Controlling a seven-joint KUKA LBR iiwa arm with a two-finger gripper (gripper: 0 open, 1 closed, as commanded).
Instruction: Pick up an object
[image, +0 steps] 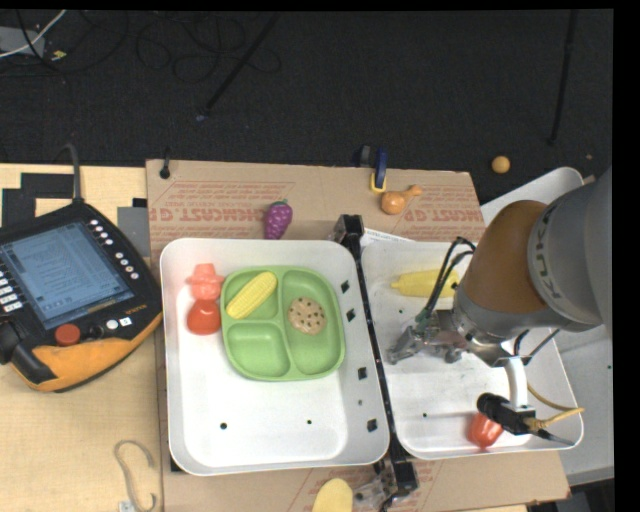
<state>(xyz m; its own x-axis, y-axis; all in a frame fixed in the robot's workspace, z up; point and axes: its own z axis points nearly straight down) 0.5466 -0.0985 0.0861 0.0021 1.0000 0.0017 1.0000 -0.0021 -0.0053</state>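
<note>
My gripper (408, 346) hangs low over the left part of the right bin (440, 440), close to its floor, with nothing seen in it. Just behind it, a yellow banana-like toy (413, 284) lies near the bin's back wall, partly hidden by the arm's cable. A small red toy (485, 431) rests at the front right of the same bin. The left bin (260, 430) holds a green divided plate (282, 325) bearing a yellow corn cob (249, 294) and a cookie (306, 316). A pink and red toy (204, 300) stands to the plate's left.
The black divider (366, 340) runs between the bins, just left of the gripper. Purple grapes (278, 218), an orange toy (396, 200) and an orange ball (500, 164) lie behind the bins. A yellow toy (333, 494) sits at the front. A control pendant (65, 290) lies at left.
</note>
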